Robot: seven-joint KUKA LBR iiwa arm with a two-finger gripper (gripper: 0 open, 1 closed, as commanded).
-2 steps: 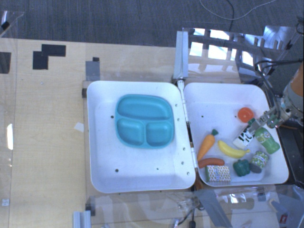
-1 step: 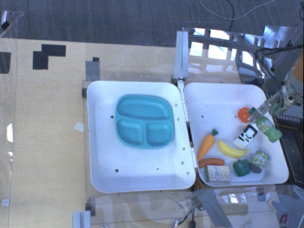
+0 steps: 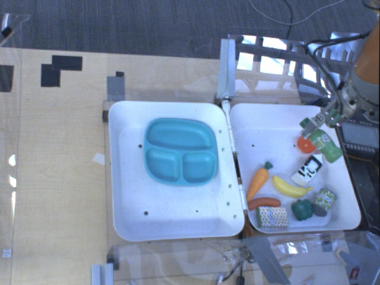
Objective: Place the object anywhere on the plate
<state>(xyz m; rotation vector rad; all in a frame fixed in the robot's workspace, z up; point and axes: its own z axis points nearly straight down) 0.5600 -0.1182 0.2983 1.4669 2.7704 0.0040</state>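
A blue plate [image 3: 180,150] with three compartments lies in the left white bin [image 3: 127,177]. The right white bin [image 3: 255,129] holds the objects. My gripper [image 3: 319,121] hangs over its far right part, just above a small red-orange item [image 3: 306,145] and a green pouch [image 3: 328,145]. Further forward lie a black-and-white carton [image 3: 307,170], a banana [image 3: 290,187], a carrot [image 3: 257,181] and a sausage [image 3: 263,203]. I see nothing clearly held in the gripper.
Along the right bin's front edge sit a patterned small box [image 3: 272,217], a dark green pepper [image 3: 302,209] and a small can [image 3: 324,200]. A metal frame [image 3: 261,64] stands behind the right bin. Cables trail at the back right.
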